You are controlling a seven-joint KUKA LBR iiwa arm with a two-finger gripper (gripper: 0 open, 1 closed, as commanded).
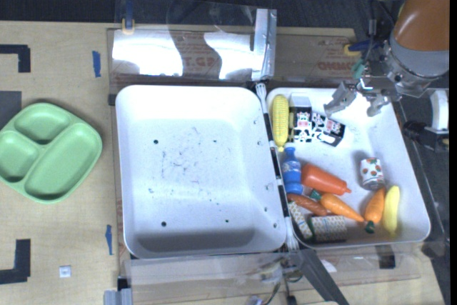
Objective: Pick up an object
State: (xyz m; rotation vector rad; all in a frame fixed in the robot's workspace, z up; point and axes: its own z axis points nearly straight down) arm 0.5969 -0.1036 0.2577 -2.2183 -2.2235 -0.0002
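My gripper [356,102] hangs over the far right part of the right bin [410,153], its two fingers spread open with nothing between them. Just below and left of it lies a black-and-white patterned toy [316,127]. An ear of corn [280,118] lies along the bin's left wall. Lower down are a blue bottle [291,176], a large orange carrot [325,180], a smaller carrot [341,208], a small spotted can [371,173], an orange piece [374,206] and a yellow banana [390,209].
The left bin [193,168] sits beside the right one, sharing a middle wall. A green divided plate [48,151] lies on the bench at far left. A clear plastic panel [193,46] stands behind the left bin.
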